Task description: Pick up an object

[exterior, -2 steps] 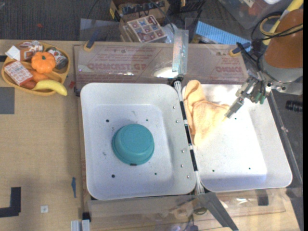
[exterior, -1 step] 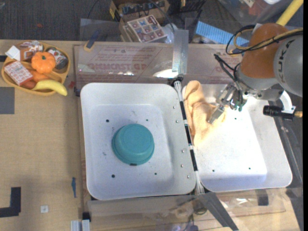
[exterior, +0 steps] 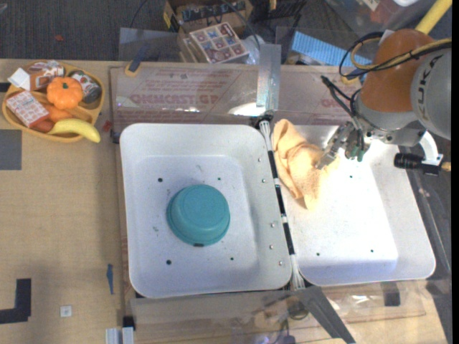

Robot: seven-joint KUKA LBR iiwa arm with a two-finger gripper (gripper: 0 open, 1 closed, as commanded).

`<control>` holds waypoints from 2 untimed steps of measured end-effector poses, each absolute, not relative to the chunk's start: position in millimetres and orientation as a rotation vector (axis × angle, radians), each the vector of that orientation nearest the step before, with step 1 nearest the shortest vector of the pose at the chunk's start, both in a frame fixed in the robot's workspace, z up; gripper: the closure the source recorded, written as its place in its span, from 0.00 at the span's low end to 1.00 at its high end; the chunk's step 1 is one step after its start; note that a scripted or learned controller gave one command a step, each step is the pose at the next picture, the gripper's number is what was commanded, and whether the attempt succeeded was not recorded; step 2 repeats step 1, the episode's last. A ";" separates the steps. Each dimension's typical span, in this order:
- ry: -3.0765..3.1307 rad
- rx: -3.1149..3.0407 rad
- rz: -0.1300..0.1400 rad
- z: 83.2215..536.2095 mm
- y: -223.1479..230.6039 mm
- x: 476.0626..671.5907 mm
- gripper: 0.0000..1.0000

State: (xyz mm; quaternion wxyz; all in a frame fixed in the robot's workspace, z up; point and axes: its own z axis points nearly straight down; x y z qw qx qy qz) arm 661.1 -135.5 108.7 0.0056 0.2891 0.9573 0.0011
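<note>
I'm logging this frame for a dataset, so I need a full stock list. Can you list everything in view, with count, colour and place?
bins: 2, white, shallow, side by side on the bench
bowl: 1, teal, upside down in the left bin
cloth: 1, pale orange-yellow, crumpled at the left side of the right bin
fruit tray: 1, yellow-orange, on the bench at far left, holding a banana, a small pumpkin and small boxes
clutter: several boxes and cables on the floor behind the bench
arm: 1, grey with orange band, reaching in from the right
gripper: 1, at the right edge of the cloth
</note>
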 end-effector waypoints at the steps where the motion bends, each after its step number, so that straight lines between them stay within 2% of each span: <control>1: 2.782 1.448 0.001 184.9 -88.2 651.8 1.00; 2: 2.782 1.448 0.001 184.9 -88.2 651.8 1.00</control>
